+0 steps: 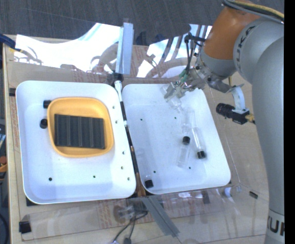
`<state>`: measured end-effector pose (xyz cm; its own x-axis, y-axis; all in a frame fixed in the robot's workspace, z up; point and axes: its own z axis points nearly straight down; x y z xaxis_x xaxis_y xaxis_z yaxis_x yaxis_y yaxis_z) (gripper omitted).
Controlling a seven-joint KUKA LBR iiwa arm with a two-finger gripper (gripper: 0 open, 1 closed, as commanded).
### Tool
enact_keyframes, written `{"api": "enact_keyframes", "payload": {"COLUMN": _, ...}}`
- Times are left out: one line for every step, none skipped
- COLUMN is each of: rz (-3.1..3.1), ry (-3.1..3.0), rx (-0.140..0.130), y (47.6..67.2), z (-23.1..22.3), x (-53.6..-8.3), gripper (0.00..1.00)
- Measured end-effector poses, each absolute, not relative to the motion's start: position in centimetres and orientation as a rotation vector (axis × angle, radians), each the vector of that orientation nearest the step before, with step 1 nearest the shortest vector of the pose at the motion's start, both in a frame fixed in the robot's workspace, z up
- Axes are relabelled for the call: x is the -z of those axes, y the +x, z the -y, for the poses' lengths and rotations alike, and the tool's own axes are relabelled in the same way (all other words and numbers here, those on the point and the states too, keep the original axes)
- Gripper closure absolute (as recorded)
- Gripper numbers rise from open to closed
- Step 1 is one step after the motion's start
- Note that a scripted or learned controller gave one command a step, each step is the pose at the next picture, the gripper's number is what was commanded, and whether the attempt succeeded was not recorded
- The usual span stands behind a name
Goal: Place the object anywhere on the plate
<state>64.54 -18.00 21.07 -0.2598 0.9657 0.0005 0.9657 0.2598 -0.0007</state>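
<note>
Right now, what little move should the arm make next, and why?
Probably bring the pincer down toward the clear tubes in the right bin. It hangs near that bin's far edge, the tubes lie loose below it, and the yellow plate waits in the left bin.

Arm (254,39) cut off by top and right edges. Claw (172,91) fingers too small and glare-washed to resolve. Clear tubes (190,136) faint.

1 fixed camera looks down at a slant from above the worktop (61,210), taking in both bins, left (28,182) and right (152,136).
</note>
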Motion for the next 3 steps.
{"api": "enact_keyframes", "payload": {"rz": 2.762, "ry": -1.489, "rx": -0.003, "y": 61.8, "z": 15.5, "x": -18.0, "gripper": 1.00}}
{"api": "enact_keyframes", "payload": {"rz": 2.905, "ry": -1.185, "rx": -0.002, "y": 56.7, "z": 15.0, "x": -18.6, "gripper": 1.00}}
{"api": "enact_keyframes", "payload": {"rz": 3.051, "ry": -0.755, "rx": -0.001, "y": 58.8, "z": 11.9, "x": -22.8, "gripper": 1.00}}
